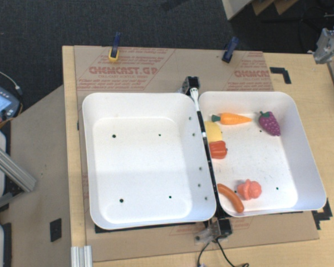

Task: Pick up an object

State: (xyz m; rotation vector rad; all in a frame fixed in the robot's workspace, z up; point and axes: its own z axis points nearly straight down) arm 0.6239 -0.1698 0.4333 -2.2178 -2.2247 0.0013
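Brown cardboard sheet (72, 149) w/ red print covers the bench top and lies under both bins.

Left bin (139, 171): white, shallow, a few small dark dots on its floor. Right bin (273, 160): same type, touching the left one along a shared edge down the middle. All the toy food is in the right bin, mostly on its left half.

Items, approx. big to small:
- Carrot (232, 118), orange w/ green tip, lying across near the far wall, tip pointing left.
- Sausage (230, 198), red-orange, lying at a slant in the near-left corner.
- Grapes (270, 123), purple bunch, just right of the carrot's thick end, near the far-right corner.
- Yellow piece (212, 131), against the left wall, just below the carrot tip.
- Red pepper (218, 149), touching the yellow piece's near side, also by the left wall.
- Pink toy (249, 189), lumpy, just right of the sausage; can't tell if they touch.

Gripper (327, 43): grey metal bit at the top-right edge, up over the bench corner, well apart from the bins and every item. Spread or pressed together: can't tell, it's cut off by the edge. Nothing seen in it.

Small stuff: yellow-and-blue clamp (114, 49) and blue clamp (230, 49) on the sheet's far edge; black clip (190, 84) at the far end of the seam between the bins, another black clip (221, 227) w/ a cable at the near end.
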